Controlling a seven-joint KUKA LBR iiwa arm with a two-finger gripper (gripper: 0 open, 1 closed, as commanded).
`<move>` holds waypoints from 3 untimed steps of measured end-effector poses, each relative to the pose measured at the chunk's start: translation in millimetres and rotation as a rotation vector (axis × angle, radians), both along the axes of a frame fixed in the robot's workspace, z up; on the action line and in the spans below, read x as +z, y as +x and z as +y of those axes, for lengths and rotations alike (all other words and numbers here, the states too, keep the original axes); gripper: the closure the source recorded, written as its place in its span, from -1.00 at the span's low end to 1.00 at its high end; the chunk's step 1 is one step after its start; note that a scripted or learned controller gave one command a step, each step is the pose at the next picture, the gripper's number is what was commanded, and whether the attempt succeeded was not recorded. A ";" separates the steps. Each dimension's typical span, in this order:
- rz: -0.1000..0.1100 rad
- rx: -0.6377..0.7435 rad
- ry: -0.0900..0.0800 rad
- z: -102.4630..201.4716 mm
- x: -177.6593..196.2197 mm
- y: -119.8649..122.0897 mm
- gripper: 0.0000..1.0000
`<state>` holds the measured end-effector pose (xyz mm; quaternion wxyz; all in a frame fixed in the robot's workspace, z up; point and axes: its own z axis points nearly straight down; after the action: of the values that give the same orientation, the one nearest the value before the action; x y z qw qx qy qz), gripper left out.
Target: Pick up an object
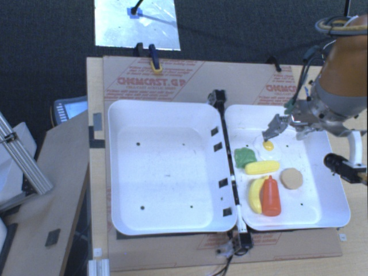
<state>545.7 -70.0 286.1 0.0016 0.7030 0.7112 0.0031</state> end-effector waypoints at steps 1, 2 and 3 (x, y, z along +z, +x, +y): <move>0.014 0.002 0.002 99.8 -85.7 -8.5 -1.00; -0.005 -0.014 -0.004 47.7 11.8 -20.3 -1.00; 0.007 -0.023 -0.007 -97.5 -34.2 -31.3 -1.00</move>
<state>514.5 -167.6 251.9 0.0016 0.7112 0.7029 -0.0019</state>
